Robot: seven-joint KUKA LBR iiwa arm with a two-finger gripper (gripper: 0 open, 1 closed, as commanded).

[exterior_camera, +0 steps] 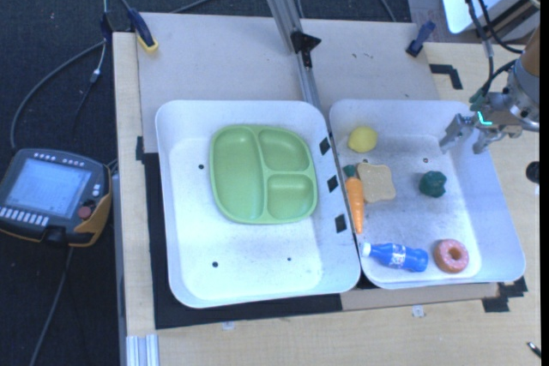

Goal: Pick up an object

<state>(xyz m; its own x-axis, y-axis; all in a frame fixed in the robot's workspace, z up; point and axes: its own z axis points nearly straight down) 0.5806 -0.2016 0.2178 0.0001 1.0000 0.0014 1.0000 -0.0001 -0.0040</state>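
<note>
We see the pale wooden counter (223, 56) on dark carpet (51, 56); beside its right white bin (489, 184), the gripper (467, 138) has jaws apart, holding nothing.

Two white bins side by side on the bench. The left bin (184, 270) has a green divided plate (262, 173) sitting in it. The right bin (502, 223) is the busy one: yellow lemon (363, 139) at 11 o'clock, slice of bread (376, 183) just below it, orange carrot (355, 203) along the 9 o'clock edge, dark green veggie (433, 183) near the middle, blue bottle (395, 256) at 6, pink donut (451, 255) right beside it. The gripper (468, 135) hangs over the bin's 1 o'clock corner, fingers spread, nothing between them.
</note>
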